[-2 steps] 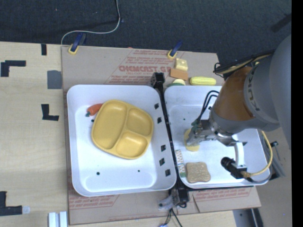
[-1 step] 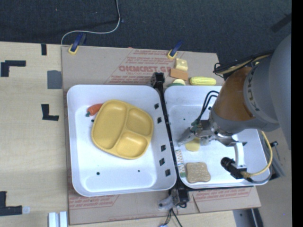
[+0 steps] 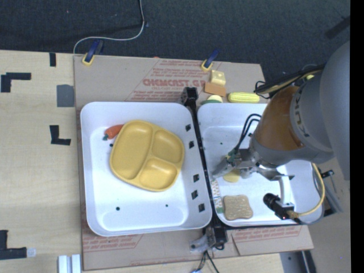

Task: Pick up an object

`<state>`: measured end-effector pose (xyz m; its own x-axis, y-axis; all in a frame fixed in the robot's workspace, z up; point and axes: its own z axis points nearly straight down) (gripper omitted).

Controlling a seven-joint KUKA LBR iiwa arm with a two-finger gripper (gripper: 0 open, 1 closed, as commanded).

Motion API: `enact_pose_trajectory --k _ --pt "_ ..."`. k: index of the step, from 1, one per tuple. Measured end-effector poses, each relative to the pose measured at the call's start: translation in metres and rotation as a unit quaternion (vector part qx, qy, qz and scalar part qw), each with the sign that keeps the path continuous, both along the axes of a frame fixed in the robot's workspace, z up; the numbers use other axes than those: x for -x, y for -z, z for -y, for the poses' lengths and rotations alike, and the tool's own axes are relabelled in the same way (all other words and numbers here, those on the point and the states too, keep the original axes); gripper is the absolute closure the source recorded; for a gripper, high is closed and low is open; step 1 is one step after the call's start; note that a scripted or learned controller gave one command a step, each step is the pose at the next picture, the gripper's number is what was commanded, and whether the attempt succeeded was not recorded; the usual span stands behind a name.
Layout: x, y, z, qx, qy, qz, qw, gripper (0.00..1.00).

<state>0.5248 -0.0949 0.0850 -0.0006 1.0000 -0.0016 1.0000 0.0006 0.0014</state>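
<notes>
**binwatcher:** So what were you going for in that shot?

**iiwa_arm:** My gripper (image 3: 227, 166) was low in the right bin (image 3: 259, 115), close to the divider wall it shares with the left bin (image 3: 91, 152). Right under the tips sat a small pale yellow piece (image 3: 231, 177), toward the middle of that left wall. Honestly I couldn't tell from that angle whether I was gaping or pinched, and I saw nothing clearly between the tips, so I wouldn't claim I had anything.

**binwatcher:** How would that yellow bit handle?

**iiwa_arm:** My guess was light and smooth, probably hard plastic toy food, so a bit slippery. It looked rounded, so I'd have pinched across its narrow middle, not the ends, or it could squirt out.

**binwatcher:** Other options?

**iiwa_arm:** A tan, flat, bread-like slice (image 3: 238, 207) lay near the bin's front edge. It looked rough and light but low, so hard to get under. The yellow divided plate (image 3: 148, 155) in the left bin was stiff and wide; only its rim would fit. An orange piece (image 3: 112, 131) poked out by its far left corner.
</notes>
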Motion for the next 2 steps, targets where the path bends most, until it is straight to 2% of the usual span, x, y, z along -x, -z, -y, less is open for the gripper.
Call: enact_pose_trajectory --k 1,2 --pt "-0.0010 -0.0111 -0.0001 -0.0003 0.000 0.001 1.0000 1.00" --pt "-0.0006 -0.0104 -0.0002 -0.0006 0.000 0.000 1.0000 0.00"
